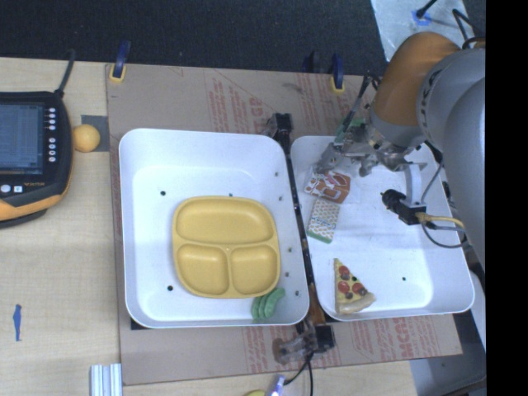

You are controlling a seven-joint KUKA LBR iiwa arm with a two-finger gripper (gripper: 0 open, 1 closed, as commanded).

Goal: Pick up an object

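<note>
The gripper (342,159) hangs over the right bin (429,299) — just above a small red packet (328,186) — its state impossible to tell.

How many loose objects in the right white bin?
3 visible: a red-brown patterned packet at the bin's far left, a green-grey rectangular card just below it, a toy pizza slice near the front. The arm may hide more.

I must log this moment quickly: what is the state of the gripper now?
Gripper: it cannot be told; it hangs at the far left corner of the right bin, just above the small red and white packet.
</note>
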